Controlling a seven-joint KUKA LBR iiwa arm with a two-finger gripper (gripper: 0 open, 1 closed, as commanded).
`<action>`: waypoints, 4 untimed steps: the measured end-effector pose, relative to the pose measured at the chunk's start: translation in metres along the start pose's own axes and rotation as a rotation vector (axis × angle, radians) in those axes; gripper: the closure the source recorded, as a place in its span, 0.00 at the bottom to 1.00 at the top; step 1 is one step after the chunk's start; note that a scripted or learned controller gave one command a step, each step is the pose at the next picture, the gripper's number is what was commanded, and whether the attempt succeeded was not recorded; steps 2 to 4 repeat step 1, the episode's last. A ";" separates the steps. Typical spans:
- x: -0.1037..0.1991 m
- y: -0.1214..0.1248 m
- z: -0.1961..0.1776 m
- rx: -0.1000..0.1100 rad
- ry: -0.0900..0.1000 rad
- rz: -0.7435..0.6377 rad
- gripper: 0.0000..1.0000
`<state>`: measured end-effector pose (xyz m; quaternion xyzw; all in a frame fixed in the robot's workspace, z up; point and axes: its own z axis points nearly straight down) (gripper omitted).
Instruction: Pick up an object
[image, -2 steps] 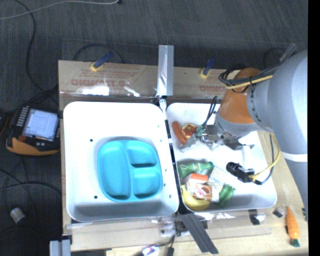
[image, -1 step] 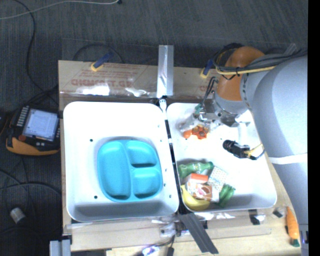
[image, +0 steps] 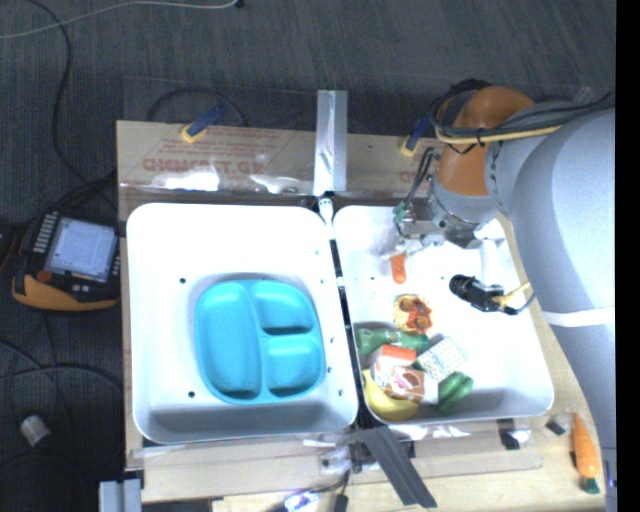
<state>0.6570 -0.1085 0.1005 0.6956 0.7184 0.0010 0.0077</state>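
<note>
A dark carpeted floor surrounds the wooden counter (image: 150, 160) carrying two shallow white bins; the left bin (image: 160, 240) holds a blue three-compartment plastic tray (image: 258, 338); the pincer (image: 415, 228) hangs over the right bin (image: 520, 370), its opening impossible to tell; a small orange carrot-shaped piece (image: 399, 267) lies just below it; a heap of plastic toy food (image: 412, 368) sits nearer the front.

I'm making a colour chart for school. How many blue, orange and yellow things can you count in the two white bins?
Blue: 1, the divided tray in the left bin.
Orange: 1, the small piece near the top of the right bin.
Yellow: 1, the rounded thing at the bottom of the pile.
Total: 3. The pile is jumbled, so more could be hidden.
</note>
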 end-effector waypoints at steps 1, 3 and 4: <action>0.041 -0.028 -0.138 0.013 0.008 -0.039 1.00; 0.041 -0.028 -0.138 0.013 0.008 -0.039 1.00; 0.041 -0.028 -0.138 0.013 0.008 -0.039 1.00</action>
